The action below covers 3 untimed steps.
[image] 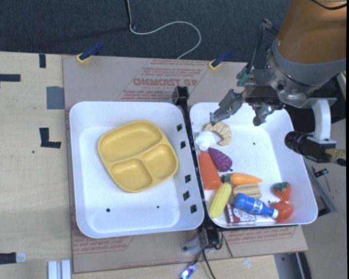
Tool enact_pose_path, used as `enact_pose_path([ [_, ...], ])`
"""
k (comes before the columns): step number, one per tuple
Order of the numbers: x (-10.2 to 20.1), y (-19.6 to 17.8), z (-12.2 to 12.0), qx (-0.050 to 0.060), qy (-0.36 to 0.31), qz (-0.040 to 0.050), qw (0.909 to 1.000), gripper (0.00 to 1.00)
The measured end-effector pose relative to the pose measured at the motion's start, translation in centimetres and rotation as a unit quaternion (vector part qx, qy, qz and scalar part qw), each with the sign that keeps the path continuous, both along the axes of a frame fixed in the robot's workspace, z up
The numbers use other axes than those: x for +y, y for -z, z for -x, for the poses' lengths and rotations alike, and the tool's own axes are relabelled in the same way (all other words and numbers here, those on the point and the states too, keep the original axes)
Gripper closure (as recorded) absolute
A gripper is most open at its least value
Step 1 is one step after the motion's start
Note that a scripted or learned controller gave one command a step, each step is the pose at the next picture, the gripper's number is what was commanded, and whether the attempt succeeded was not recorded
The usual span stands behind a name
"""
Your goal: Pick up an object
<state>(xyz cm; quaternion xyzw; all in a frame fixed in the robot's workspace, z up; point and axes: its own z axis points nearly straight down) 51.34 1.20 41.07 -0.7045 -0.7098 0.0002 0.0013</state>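
table (23,156): two white bins
pincer (244,110): spread, empty, above croissant (221,132)
advice: drop straight, straddle croissant, avoid bin wall (189,127)

There are two shallow white plastic bins side by side, the left bin (84,156) bearing one yellow three-compartment plastic tray (138,154). The right bin (282,150) holds one tan toy croissant (223,132), one small white lump (205,140), one purple toy grape bunch (221,158), two orange toy carrots, a large one (208,171) and a slimmer one (244,179), one yellow toy corn cob (220,198), one blue-and-white tube-shaped bottle (254,206) and two small red-orange toy fruits (281,190) (284,211). On the brown cardboard sheet (157,77) under the bins sit two yellow-and-blue clips (89,53) (219,60).
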Motion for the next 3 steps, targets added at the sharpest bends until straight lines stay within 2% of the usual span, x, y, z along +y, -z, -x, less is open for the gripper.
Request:
enact_pose_path([
  [1, -0.3, -0.9, -0.2, 0.000, 0.002, 0.0009, 1.0000, 1.00],
  [2, -1.0, -0.5, 3.1, 0.001, 0.004, 0.0005, 1.0000, 1.00],
  [3, 5.4, -1.4, 3.0, -0.001, 0.000, 0.0005, 1.0000, 1.00],
])
